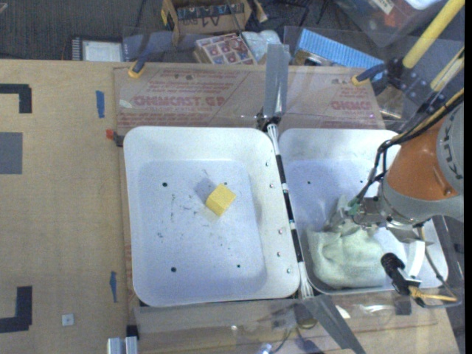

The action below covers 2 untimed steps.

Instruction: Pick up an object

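The tool (352, 216) is down right above the soft pale cloth (343, 255). I cannot tell how it is set. The yellow block (220, 199) sits far left of the cloth.

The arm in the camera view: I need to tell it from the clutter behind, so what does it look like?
The arm has a rounded orange band over grey casing. A thin black cable loops along its left side, and the gripper below is small, metallic grey hardware.
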Tool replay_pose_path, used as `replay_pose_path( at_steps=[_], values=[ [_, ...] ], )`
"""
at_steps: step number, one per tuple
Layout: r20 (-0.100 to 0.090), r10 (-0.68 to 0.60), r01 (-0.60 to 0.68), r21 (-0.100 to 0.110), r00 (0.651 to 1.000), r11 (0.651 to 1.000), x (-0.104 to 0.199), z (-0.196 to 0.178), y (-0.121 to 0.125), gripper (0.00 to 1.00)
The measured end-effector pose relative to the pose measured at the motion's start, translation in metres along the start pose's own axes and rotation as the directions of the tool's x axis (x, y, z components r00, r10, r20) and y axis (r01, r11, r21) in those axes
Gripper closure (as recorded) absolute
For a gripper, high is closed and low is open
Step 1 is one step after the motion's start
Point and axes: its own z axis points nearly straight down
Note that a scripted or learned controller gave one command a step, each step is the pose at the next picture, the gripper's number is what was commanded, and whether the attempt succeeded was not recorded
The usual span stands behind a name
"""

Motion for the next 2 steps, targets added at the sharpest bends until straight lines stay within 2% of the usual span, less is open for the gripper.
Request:
replay_pose_path(
  at_steps=[1,2],
  values=[
    [0.0,0.0,0.0,0.0,1.0,1.0,0.0,0.0,0.0,0.0],
    [0.002,-0.001,0.001,-0.004,1.0,1.0,0.0,-0.011,0.001,1.0]
  ],
)
